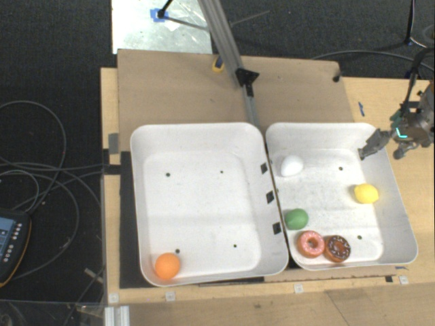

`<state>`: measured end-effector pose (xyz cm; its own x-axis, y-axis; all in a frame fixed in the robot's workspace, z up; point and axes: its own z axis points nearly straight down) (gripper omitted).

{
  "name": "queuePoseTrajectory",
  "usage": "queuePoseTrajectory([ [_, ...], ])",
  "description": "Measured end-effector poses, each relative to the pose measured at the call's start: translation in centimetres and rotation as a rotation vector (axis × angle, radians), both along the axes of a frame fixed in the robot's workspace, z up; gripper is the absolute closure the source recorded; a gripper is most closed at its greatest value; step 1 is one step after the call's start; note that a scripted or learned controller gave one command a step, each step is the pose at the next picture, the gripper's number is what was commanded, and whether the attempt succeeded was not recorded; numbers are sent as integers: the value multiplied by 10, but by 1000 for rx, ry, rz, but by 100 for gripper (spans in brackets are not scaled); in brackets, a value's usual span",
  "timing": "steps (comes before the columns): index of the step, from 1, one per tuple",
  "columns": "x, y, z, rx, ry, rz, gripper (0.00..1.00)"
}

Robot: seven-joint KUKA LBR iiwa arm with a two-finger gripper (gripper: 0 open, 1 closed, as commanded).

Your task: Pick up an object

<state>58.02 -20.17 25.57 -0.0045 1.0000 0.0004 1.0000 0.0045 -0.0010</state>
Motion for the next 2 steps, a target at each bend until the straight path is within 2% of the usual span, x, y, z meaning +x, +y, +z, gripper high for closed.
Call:
queuePoseTrajectory([
  [1, 1, 0, 2, -1, -3, 1, 0],
  [2, 3, -8, -43, -1, 0, -4, 0],
])
